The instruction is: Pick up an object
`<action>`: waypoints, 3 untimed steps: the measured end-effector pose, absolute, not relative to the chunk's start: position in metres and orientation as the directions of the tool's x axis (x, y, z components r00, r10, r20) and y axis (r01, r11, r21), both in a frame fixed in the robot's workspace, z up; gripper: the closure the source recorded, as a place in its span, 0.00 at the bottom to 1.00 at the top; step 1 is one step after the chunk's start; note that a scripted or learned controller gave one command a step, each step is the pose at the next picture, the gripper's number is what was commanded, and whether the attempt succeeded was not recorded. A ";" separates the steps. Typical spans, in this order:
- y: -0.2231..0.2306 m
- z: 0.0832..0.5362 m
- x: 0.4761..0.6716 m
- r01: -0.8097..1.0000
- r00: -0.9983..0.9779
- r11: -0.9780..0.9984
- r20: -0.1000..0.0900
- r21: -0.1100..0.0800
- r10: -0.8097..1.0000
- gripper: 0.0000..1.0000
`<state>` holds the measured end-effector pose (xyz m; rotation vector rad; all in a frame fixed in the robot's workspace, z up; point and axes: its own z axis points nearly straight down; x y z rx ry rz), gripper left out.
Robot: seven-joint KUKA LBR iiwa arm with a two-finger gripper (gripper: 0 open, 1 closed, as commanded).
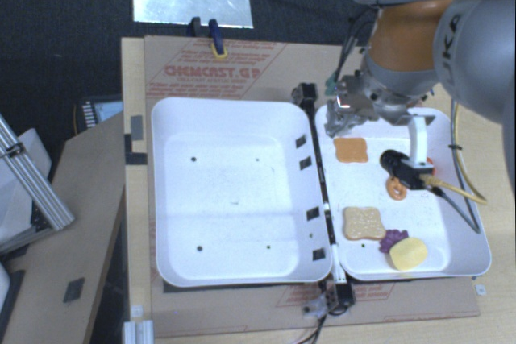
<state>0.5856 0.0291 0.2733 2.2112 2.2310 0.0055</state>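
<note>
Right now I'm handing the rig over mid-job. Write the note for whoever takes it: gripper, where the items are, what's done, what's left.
Gripper: low over the far left corner of the right bin, just beyond the orange square slice. No item is seen in it.
Items, all lying in the right bin: orange square slice, small pretzel, tan toast slice, purple grapes, yellow lemon.
Done: nothing is lifted yet.
Left: grasp one item and lift it. The orange square slice looks nearest.
</note>
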 end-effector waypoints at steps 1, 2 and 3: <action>0.095 0.288 0.564 1.000 -0.011 0.011 0.003 0.002 1.000 1.00; 0.130 0.330 0.515 1.000 -0.007 0.007 0.002 0.002 1.000 1.00; 0.175 0.444 0.523 1.000 -0.009 0.009 0.006 0.014 1.000 1.00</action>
